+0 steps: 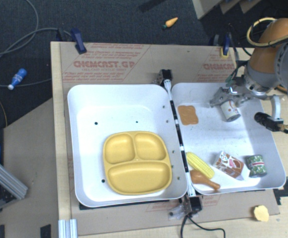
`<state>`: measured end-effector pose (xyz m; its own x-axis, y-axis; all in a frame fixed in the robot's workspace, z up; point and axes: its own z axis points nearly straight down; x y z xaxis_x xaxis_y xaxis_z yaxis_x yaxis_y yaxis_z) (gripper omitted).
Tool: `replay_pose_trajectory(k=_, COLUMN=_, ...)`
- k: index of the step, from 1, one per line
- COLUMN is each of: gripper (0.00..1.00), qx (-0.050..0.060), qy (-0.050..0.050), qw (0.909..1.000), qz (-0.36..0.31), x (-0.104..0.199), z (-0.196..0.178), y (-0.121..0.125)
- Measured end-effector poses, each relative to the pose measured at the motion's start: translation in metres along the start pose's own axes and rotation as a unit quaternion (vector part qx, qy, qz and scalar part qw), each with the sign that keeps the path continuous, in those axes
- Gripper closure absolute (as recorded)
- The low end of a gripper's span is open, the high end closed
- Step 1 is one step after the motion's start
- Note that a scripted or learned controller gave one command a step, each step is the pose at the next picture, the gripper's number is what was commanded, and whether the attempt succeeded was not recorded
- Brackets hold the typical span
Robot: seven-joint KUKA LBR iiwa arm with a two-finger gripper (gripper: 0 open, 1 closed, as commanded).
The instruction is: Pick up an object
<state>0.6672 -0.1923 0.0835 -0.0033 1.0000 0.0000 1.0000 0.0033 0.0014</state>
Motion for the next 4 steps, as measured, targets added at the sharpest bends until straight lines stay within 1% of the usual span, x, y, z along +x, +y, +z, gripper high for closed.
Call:
replay_pose_trajectory(k=1, gripper=1.0, qx=-0.002, qy=-0.002, qw=1.0, qz=0.0, x=-0.002, z=-0.013, y=0.001)
replay_pose_trajectory(k=2, gripper=0.0, qx=-0.002, qy=-0.002, qw=1.0, qz=0.0, x=-0.002, z=-0.012, y=0.001)
replay_pose_trajectory(k=3, gripper=0.0, qx=0.003, qy=0.002, qw=1.0, qz=-0.001, x=0.067, z=0.0, y=-0.032)
replay_pose_trajectory(k=4, gripper=0.0, qx=0.002, qy=-0.001, qw=1.0, qz=0.004, x=0.029, z=-0.015, y=-0.064)
